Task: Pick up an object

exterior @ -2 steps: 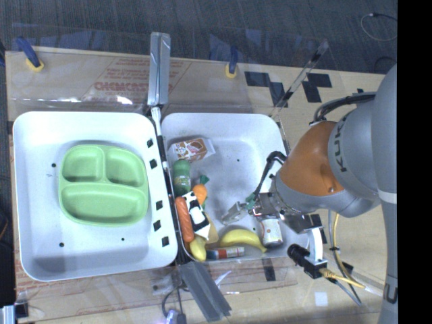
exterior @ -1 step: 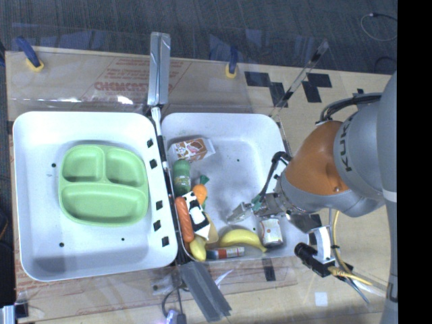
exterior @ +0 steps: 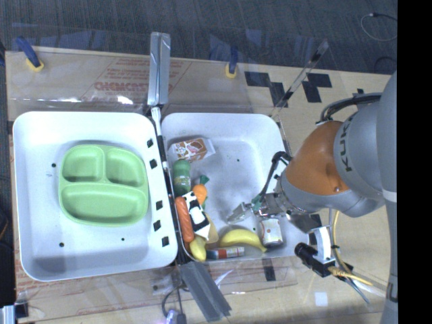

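My gripper (exterior: 248,210) hangs low over the lower right part of the right bin (exterior: 229,130), reaching in from the right under the orange wrist band. Just below it lies a yellow banana (exterior: 243,237), and a small white box (exterior: 271,233) sits right beside it, partly under the wrist. Along the bin's left wall are a brown snack packet (exterior: 192,148), a green bottle (exterior: 181,175), an orange carrot-like toy (exterior: 200,194), a red sausage (exterior: 183,219) and a black-and-white piece (exterior: 197,217). A thin tube (exterior: 226,252) lies at the front edge.
The left bin (exterior: 34,201) holds a green divided plate (exterior: 104,183). A grey divider bar (exterior: 159,69) stands between the bins at the back. The arm's bulk (exterior: 337,171) covers the bench to the right of the right bin.
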